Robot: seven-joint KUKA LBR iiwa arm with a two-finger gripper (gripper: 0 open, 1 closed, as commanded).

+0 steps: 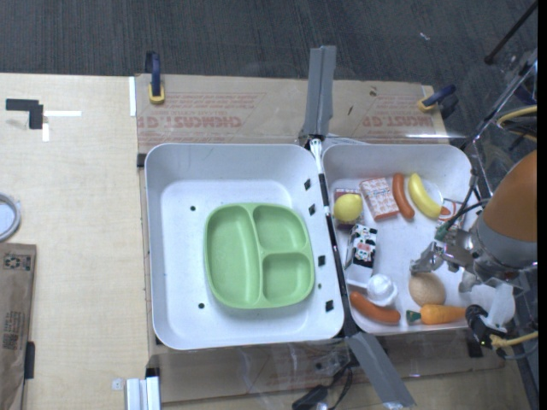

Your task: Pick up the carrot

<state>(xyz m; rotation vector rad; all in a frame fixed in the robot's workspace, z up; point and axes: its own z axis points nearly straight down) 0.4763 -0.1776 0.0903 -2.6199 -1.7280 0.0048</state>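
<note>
Carrot (443, 315) lying flat along the right bin's (402, 155) near wall, just beside the egg (426, 290). Gripper (438, 255) hovering above egg, jaw state unreadable. Probably light, rigid, smooth plastic; best pinched across the thick middle.

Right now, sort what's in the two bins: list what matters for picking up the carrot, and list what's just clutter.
For the job:
carrot, at the right bin's front edge
end effector, above the carrot

Just lying about:
green tray in the left bin
banana
lemon
two sausages
red packet
egg
small carton
</note>
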